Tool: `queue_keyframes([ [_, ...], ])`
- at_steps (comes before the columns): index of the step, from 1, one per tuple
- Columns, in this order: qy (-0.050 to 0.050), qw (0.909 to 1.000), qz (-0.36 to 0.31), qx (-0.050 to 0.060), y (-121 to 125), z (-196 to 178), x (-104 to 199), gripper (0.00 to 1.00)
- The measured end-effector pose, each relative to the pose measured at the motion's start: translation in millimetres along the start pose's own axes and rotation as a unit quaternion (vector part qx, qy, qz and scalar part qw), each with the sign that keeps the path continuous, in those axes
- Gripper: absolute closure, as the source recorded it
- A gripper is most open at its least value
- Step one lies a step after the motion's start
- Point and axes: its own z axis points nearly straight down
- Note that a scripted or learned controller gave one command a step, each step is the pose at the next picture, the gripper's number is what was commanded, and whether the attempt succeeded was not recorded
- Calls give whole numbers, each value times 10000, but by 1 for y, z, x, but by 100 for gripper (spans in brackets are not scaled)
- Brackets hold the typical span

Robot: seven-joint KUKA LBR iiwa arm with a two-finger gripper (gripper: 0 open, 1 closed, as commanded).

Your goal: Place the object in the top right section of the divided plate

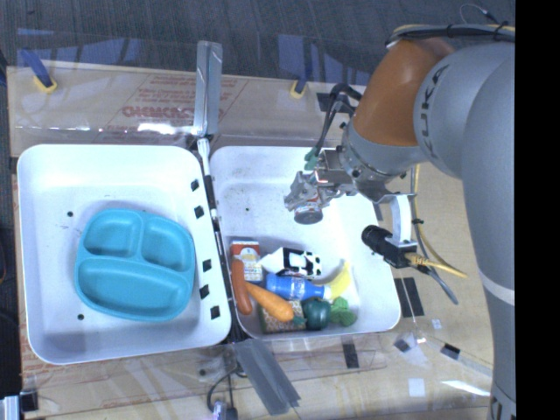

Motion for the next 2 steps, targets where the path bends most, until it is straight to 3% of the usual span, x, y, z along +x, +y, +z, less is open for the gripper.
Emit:
queue_keyframes([
  [1, 2, 10000, -38, 36, 1, -7, 1, 100],
  [2, -4, 9998, -199, 10, 6, 12, 63, 100],
])
